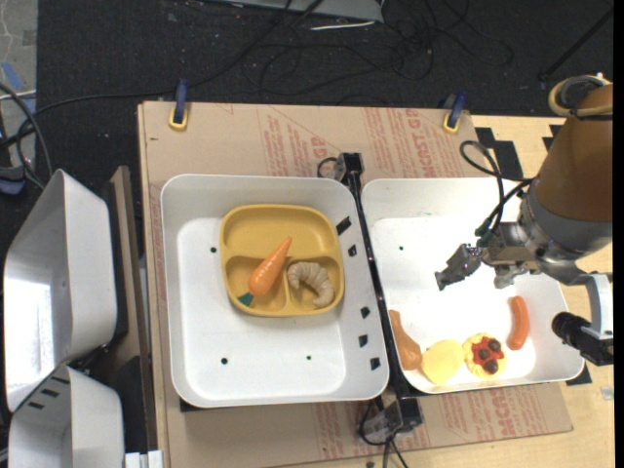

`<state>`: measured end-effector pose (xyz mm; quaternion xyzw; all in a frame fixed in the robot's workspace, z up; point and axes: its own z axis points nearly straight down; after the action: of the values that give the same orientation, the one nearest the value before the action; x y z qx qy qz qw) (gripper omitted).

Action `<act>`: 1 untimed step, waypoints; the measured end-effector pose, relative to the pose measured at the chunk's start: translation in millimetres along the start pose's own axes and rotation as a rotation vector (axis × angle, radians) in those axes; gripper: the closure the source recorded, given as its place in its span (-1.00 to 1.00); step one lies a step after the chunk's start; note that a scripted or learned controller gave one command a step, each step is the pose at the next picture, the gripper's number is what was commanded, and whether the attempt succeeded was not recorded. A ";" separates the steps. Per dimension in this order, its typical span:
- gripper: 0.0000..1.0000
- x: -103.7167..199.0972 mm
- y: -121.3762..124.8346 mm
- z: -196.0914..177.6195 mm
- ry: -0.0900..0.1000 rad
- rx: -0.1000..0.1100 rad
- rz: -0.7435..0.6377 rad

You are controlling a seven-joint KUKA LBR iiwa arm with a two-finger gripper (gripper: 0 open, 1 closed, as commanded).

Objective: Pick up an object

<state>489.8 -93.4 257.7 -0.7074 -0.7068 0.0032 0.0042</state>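
Bins of shallow white plastic sit side by side on the brown counter (292,144). The left bin (195,359) holds a yellow divided plastic plate (239,224), with an orange toy carrot (270,266) lying aslant across its divider and a pale curled toy shrimp (312,281) in its lower right compartment. The right bin (419,198) carries, along its near edge, an orange curved toy piece (405,339) at the left wall, a pale yellow round disc (442,361) just beside it, a yellow toy tart with red and dark berries (485,354) touching the disc, and a red-orange toy sausage (519,321) lying upright toward the right. The gripper (454,273) hangs above bare bin floor, above and left of these toys, apart from all of them, its dark fingers empty; whether they are spread or closed cannot be told.
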 end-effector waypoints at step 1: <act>-1.00 0.0 1.8 -4.7 -0.001 -0.010 -0.002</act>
<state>491.7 -93.4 262.4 -0.7067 -0.7075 0.0000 0.0000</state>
